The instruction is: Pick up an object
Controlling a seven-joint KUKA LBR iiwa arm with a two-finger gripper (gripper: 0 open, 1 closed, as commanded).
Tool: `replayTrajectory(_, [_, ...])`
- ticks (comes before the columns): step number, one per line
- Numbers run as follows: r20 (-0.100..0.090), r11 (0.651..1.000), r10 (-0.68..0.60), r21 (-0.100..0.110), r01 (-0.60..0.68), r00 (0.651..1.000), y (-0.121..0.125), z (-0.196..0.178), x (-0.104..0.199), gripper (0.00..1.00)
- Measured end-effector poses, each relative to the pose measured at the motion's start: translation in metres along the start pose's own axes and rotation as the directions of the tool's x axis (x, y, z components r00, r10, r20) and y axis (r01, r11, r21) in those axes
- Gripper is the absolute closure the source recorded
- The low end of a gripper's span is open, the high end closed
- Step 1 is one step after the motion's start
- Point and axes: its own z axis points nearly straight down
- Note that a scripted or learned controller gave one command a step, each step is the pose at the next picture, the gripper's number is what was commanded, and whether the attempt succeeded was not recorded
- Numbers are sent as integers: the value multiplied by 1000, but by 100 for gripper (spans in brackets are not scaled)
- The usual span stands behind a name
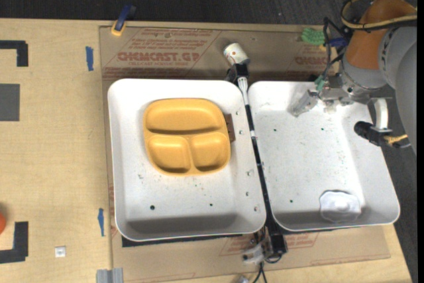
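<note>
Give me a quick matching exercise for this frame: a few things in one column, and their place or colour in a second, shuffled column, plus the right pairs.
Things:
1. tray
2. white lump
3. end effector
4. blue clip

Places:
A. near corner of the right bin
B. far edge of the bench, beyond the left bin
C. in the left bin, yellow
D. over the right bin's far end

Pairs: 1-C, 2-A, 3-D, 4-B
</note>
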Motion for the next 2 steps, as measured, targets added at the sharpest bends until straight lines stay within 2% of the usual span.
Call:
replayTrajectory(1, [-3,998,-70,4,70,998,2,0,48,0])
replayTrajectory(2, [-3,998,65,5,-65,998,-93,0,81,0])
